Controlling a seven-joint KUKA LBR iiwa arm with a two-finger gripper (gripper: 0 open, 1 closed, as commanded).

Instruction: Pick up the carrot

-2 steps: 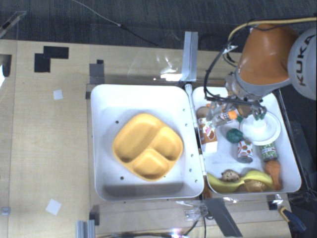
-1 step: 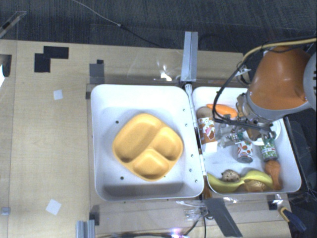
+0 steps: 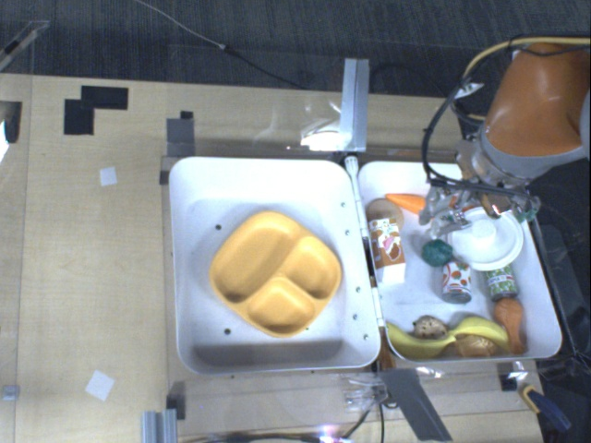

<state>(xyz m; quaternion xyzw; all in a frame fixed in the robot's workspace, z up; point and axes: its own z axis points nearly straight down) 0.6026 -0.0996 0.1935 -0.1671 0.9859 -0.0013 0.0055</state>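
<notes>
The carrot (image 3: 404,201) is a small orange wedge lying near the far wall of the right bin (image 3: 545,340), just above a labelled bottle (image 3: 386,243). My gripper (image 3: 450,212) hangs over the far part of that bin, immediately right of the carrot's thick end and close to it. I see nothing held in it. The arm's grey wrist and orange band (image 3: 536,100) rise behind it at the upper right and hide the bin's far right corner.
Crowding the right bin are a teal lump (image 3: 438,251), a white round lid (image 3: 487,238), a small can (image 3: 455,281), a green-topped jar (image 3: 501,282), a banana (image 3: 443,338) and an orange-brown piece (image 3: 510,321). The left bin (image 3: 194,201) holds a yellow divided plate (image 3: 275,270).
</notes>
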